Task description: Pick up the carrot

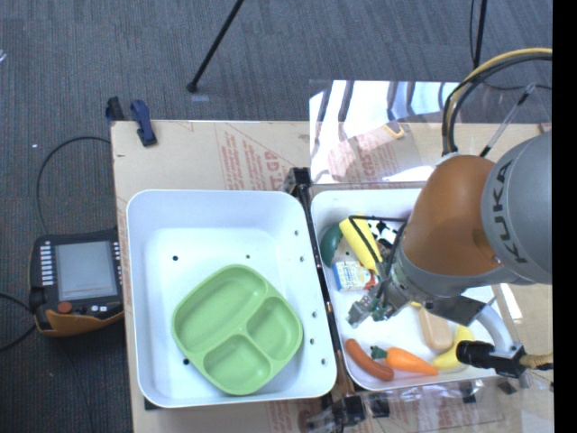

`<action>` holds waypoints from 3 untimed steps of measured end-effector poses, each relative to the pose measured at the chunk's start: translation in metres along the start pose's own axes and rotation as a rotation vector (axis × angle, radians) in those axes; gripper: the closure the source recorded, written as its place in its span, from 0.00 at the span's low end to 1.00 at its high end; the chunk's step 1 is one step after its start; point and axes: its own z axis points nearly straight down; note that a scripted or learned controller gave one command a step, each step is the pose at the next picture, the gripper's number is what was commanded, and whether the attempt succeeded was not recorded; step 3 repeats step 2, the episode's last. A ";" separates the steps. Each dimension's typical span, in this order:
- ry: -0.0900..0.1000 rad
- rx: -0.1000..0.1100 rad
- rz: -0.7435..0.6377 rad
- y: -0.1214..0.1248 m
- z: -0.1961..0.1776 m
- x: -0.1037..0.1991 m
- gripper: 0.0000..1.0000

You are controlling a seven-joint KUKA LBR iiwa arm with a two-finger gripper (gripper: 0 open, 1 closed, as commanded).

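The hand (370,307), whose opening I cannot tell, should descend onto the carrot (411,361), avoiding the sausage (370,360) beside it.

The two bins (153,242) look like smooth, slightly glossy white plastic. The green divided plate (237,329) is matt plastic. The carrot (407,360) has a shiny, moulded plastic look. The bench top (225,152) is bare brown cardboard, printed red. The arm's orange band (451,215) shows satin gloss.

The arm (469,219) fills the right of the frame, its gripper (371,307) pointing down-left, seemingly empty.
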 end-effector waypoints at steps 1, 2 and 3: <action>0.007 0.010 -0.001 0.000 -0.005 0.000 1.00; 0.014 0.020 -0.001 -0.001 -0.010 -0.001 1.00; 0.014 0.020 -0.001 -0.001 -0.010 -0.001 1.00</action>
